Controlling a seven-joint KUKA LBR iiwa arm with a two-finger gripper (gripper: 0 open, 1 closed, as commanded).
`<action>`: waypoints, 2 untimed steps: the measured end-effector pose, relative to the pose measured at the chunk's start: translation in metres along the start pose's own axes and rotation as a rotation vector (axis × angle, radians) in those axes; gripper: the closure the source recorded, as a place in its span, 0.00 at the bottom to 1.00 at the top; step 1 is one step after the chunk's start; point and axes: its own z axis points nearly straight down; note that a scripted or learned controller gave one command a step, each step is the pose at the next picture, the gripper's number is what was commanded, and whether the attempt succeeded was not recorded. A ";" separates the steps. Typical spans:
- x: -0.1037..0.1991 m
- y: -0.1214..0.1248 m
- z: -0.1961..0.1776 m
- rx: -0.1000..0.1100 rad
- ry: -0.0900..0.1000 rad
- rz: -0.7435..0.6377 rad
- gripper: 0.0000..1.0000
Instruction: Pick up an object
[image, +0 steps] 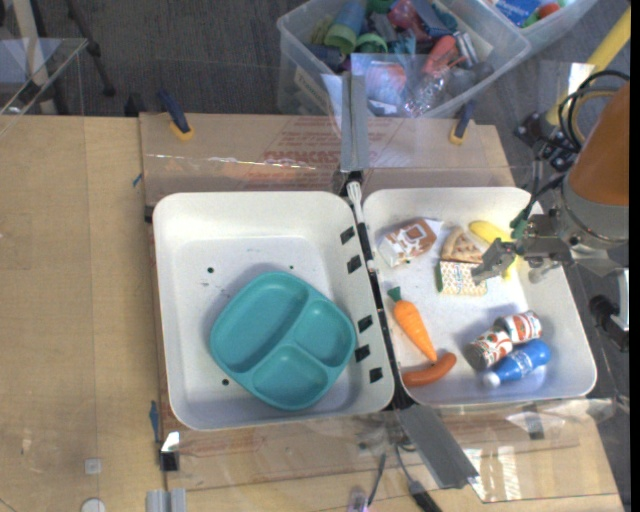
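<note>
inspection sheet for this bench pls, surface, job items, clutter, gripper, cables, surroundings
surface: wooden bench bearing two white bins, left bin and right bin, side by side
job's things: in the right bin, toy carrot, sausage, pizza slice, cracker, yellow piece, two small bottles, brown-and-white toy
clutter: teal divided plate in the left bin
grippers: gripper low over the right bin's upper part, near the cracker
cables: black cables by the arm
surroundings: clear tub of toys behind the bins

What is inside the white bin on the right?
The right bin holds a carrot, sausage, two toy bottles, crackers and a banana, which the gripper partly covers.
</note>
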 end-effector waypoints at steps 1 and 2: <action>0.039 -0.033 0.114 0.000 0.000 -0.002 0.00; 0.042 -0.073 0.132 -0.017 -0.002 0.038 0.00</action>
